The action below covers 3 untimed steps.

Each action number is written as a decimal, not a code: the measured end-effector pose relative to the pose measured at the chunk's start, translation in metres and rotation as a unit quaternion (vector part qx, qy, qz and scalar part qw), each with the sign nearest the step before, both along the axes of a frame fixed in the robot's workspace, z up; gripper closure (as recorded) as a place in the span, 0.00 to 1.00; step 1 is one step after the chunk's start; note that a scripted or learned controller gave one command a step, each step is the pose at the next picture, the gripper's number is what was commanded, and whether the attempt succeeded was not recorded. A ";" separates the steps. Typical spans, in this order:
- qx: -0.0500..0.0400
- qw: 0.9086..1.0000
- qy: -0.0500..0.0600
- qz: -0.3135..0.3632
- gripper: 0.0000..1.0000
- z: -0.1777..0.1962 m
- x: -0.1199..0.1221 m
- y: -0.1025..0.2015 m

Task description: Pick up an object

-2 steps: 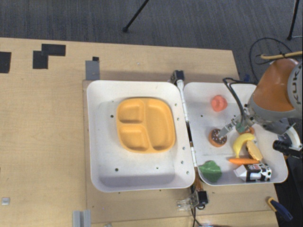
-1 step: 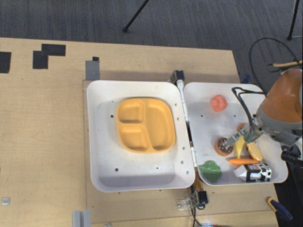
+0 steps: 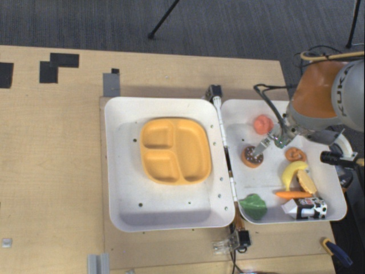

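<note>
Over the right bin (image 3: pixel 336 201), the hand (image 3: pixel 255 154) touches a chocolate donut (image 3: pixel 251 156); whether it is apart or together, I cannot tell. A pink ball (image 3: pixel 262 124) lies just behind it.

Two smooth white plastic bins (image 3: pixel 171 221), a matt yellow divided plastic tray (image 3: pixel 174 150), a pale matt wooden bench top (image 3: pixel 51 170), a glossy green plastic pepper (image 3: pixel 253 205), rough grey carpet (image 3: pixel 114 10)
</note>
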State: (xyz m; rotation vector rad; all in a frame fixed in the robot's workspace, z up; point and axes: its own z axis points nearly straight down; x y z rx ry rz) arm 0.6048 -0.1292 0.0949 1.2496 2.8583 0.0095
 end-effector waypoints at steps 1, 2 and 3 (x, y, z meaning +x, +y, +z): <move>-0.002 0.978 0.001 0.207 0.00 -0.001 0.017 -0.027; -0.009 0.960 -0.003 0.281 0.00 0.001 -0.003 -0.002; -0.012 0.898 -0.005 0.440 0.00 0.002 -0.014 0.005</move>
